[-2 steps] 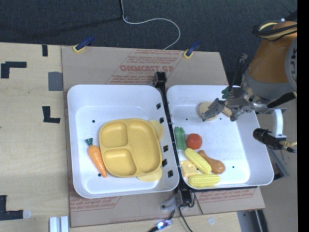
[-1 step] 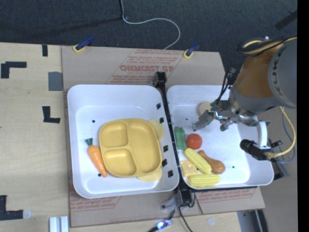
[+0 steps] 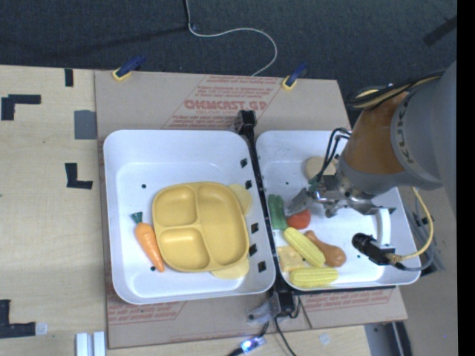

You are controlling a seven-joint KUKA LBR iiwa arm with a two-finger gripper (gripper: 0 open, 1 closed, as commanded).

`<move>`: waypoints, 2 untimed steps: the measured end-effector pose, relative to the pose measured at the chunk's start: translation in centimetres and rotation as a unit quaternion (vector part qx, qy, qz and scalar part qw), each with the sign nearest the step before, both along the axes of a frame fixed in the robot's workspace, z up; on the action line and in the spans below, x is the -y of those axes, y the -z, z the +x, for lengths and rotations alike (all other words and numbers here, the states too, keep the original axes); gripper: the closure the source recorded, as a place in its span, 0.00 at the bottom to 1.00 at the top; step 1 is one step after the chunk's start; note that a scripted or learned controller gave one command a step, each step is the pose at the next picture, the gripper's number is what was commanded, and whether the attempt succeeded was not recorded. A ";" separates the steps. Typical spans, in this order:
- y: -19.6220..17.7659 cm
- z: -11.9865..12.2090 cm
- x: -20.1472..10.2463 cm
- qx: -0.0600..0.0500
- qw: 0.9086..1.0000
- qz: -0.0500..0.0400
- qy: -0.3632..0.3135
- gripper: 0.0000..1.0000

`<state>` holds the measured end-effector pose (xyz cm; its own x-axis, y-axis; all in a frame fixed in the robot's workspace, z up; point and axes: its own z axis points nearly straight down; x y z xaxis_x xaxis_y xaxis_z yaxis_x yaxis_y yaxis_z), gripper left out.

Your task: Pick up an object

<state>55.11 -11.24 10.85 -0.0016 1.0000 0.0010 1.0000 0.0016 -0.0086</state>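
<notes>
Arm: reaches in from the right, bent low over the right bin [image 3: 386,277]; end effector [image 3: 312,196] just above the red tomato [image 3: 298,219]. Finger spacing: cannot tell. Corn cobs [image 3: 304,247], cucumber [image 3: 277,211] alongside.

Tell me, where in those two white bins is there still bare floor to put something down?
Left bin: a wide bare strip along the far wall, behind the yellow tray, and a narrow one left of the carrot. Right bin: bare floor in the far-left corner, behind the gripper. Its near-left side is crowded: green piece, tomato, two corn cobs, drumstick.
</notes>
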 end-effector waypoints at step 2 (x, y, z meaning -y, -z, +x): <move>0.9 0.4 -0.3 0.008 1.000 0.002 -0.001 1.00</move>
<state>55.47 -10.94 9.91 -0.0036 1.0000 0.0041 1.0000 0.0036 0.0065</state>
